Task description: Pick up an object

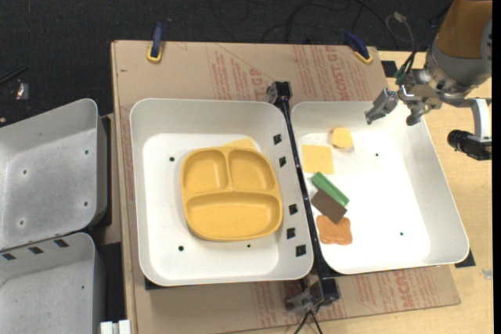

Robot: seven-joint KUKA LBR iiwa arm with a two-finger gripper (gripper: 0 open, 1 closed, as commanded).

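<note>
Objects for picking lie in the right bin (438,192) near its left wall: a small round yellow piece (341,138), a pale yellow square (317,159), a green block (329,188), a brown block (328,206) and an orange flat piece (335,231). The gripper (398,107) hovers over the bin's upper edge, fingers spread, holding nothing. A yellow divided tray (232,195) sits in the left bin (156,168).
</note>
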